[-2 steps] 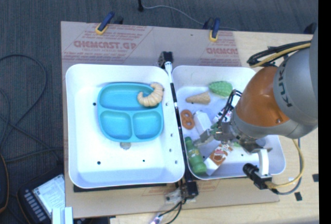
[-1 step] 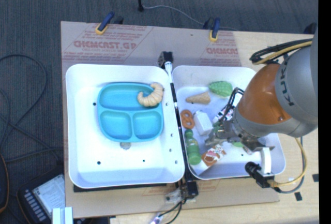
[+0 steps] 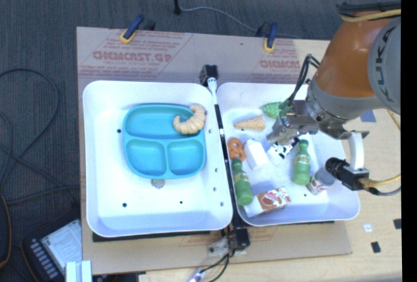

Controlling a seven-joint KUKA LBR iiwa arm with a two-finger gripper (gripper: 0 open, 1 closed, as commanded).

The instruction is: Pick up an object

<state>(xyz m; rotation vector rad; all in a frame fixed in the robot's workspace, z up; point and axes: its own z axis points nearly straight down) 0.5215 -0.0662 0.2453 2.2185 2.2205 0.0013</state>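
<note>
My gripper (image 3: 285, 139) hangs low over the middle of the right bin (image 3: 346, 208), on the grey arm with the orange band. Directly beneath it lie a small black-and-white item (image 3: 281, 151) and a white block (image 3: 256, 154). A green bottle (image 3: 301, 164) stands just to its right. A tan cone-shaped piece (image 3: 251, 123) and a green leafy piece (image 3: 272, 108) lie up and to its left. I see nothing clearly held.
The right bin also holds an orange pretzel shape (image 3: 235, 148), a second green bottle (image 3: 242, 185), a red-and-white packet (image 3: 273, 198) and a grey item (image 3: 323, 177). In the left bin (image 3: 104, 209) sits a blue divided tray (image 3: 150, 152) with a curled tan piece (image 3: 190, 120).
</note>
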